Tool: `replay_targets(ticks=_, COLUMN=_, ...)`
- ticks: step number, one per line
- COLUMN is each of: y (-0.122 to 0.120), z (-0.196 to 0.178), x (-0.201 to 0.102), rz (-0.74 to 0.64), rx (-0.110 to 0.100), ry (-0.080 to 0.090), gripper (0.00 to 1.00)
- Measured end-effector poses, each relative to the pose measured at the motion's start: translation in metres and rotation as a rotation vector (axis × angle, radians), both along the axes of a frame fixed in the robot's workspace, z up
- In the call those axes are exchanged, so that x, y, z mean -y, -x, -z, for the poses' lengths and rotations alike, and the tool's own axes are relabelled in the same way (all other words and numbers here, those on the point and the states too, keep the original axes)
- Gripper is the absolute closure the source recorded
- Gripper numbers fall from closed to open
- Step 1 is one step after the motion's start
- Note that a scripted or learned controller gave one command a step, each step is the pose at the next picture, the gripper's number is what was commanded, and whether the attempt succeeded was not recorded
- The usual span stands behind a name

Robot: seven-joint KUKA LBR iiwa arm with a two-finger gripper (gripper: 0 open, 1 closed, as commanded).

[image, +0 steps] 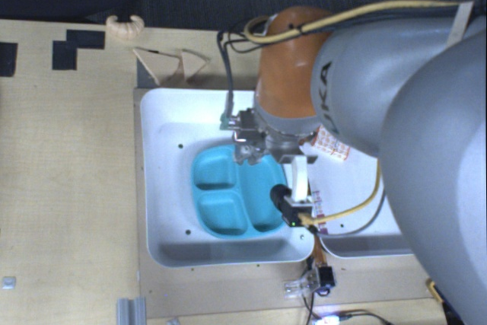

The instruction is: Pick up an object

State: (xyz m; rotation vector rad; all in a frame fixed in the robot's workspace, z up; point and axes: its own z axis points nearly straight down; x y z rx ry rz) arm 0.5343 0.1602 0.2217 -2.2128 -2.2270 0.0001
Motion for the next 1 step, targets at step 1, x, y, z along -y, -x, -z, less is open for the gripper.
replay_targets(ticks=1, y=0.0422, z=-0.0036, x=-0.0315, rz=0.0, rx=0.001, ry=0.0, gripper=1.0)
